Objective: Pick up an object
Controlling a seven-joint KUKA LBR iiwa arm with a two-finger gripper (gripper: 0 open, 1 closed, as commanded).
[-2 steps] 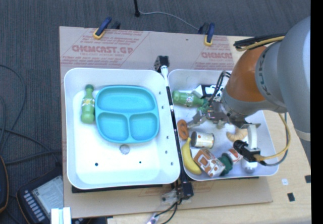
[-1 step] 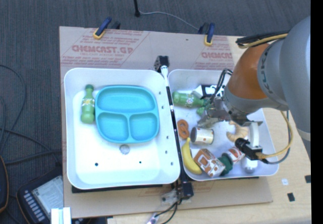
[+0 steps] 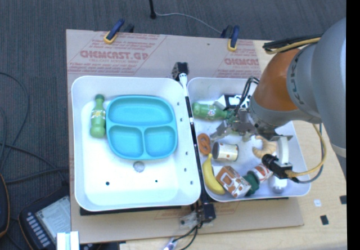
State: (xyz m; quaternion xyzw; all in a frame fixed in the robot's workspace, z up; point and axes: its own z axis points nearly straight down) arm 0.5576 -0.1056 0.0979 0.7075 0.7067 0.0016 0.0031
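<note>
Nothing looked lifted yet. The gripper (image 3: 232,125) hung low among the right bin (image 3: 301,160) clutter, toward its ten o'clock. Whether it gripped anything could not be told.

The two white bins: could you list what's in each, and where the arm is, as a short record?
left bin: blue divided tray, green bottle beside it
right bin: banana, green bottle, small cans and packets
arm: reaching over the right bin
gripper: low among the items; grasp unclear

two white bins (image 3: 79,130), two green bottles (image 3: 98,116), one banana (image 3: 211,178)
</note>
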